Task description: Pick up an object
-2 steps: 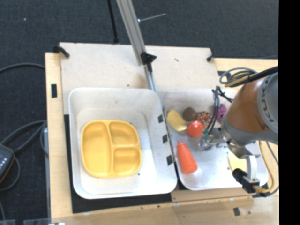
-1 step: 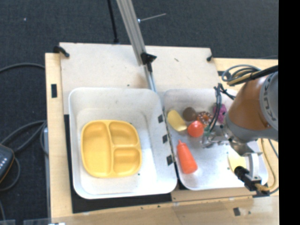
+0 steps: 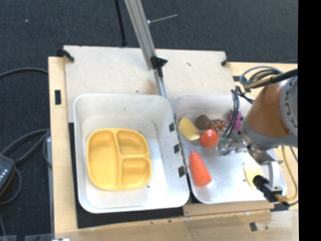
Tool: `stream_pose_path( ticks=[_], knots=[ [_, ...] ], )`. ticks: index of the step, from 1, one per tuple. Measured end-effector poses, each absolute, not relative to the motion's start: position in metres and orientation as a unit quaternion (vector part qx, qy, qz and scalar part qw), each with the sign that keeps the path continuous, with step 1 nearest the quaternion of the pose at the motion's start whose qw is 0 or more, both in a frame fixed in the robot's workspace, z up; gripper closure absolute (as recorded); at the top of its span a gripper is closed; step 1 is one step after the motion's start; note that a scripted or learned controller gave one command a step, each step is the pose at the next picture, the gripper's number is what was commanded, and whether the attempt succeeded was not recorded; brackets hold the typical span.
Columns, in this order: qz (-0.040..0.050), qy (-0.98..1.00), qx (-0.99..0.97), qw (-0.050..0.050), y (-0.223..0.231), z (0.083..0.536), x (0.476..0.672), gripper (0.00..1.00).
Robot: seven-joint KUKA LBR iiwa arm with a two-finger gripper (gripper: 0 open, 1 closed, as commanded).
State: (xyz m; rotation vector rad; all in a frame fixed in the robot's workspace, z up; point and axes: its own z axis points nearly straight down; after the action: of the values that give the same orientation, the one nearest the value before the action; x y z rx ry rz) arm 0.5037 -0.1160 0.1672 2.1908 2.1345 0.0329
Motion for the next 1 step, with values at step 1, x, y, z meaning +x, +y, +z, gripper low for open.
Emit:
stream_pose_path(
  ticks=[1],
  knots=[
    [0.0127,0.698,0.715,0.047,-0.1175,0.1778,0.5057,1.00]
  ],
)
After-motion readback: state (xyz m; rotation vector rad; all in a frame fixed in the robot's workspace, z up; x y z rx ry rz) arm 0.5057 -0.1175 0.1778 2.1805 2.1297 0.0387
